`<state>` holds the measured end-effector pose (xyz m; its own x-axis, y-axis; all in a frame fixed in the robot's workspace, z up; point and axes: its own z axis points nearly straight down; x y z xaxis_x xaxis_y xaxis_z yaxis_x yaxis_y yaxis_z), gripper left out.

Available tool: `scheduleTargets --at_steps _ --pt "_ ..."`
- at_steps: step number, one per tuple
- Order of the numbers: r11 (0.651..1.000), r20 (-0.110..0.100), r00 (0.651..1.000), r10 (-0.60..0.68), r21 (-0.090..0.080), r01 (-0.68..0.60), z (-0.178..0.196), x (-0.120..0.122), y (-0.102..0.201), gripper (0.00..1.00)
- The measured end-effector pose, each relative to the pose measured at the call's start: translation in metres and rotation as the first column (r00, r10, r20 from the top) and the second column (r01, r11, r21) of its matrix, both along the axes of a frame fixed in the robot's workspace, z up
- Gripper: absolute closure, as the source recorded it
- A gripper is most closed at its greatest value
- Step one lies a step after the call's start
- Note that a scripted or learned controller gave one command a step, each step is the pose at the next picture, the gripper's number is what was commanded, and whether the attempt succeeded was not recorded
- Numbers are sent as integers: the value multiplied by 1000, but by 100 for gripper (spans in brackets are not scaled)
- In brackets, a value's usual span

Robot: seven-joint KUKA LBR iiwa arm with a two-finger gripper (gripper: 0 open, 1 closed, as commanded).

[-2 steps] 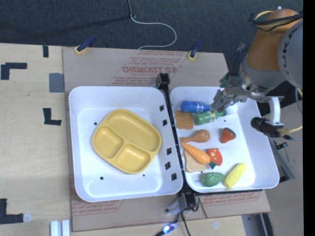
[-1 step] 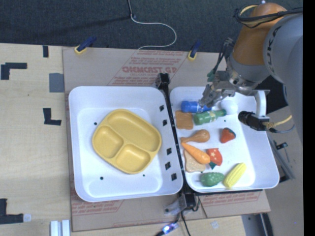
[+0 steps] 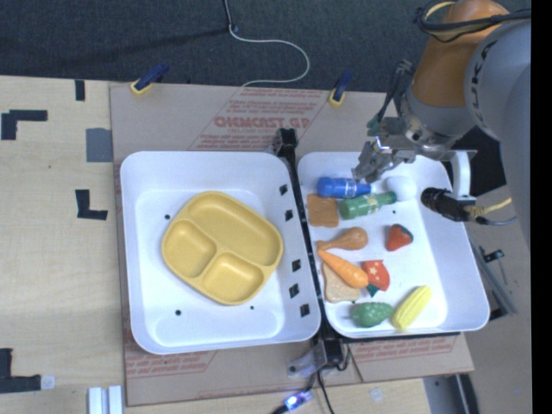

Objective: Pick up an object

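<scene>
Wooden bench [image 3: 52,257] bearing two white bins, yellow tray [image 3: 222,247] in the left, toy foods in the right bin [image 3: 457,270]; gripper [image 3: 369,166] poised just above blue bottle [image 3: 338,186], grip unclear, nothing lifted yet.

The bench [image 3: 52,257] has a light wood surface bearing black tape marks [image 3: 86,203]. A cardboard sheet [image 3: 250,119] lies on it. Dark carpet [image 3: 112,20] covers the floor beyond.
</scene>
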<state>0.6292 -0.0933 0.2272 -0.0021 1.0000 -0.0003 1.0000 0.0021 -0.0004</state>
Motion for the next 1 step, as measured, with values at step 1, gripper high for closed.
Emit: scheduleTargets --at_steps 1 --pt "1000 -1 1000 0 0 0 3 -1 18 100"
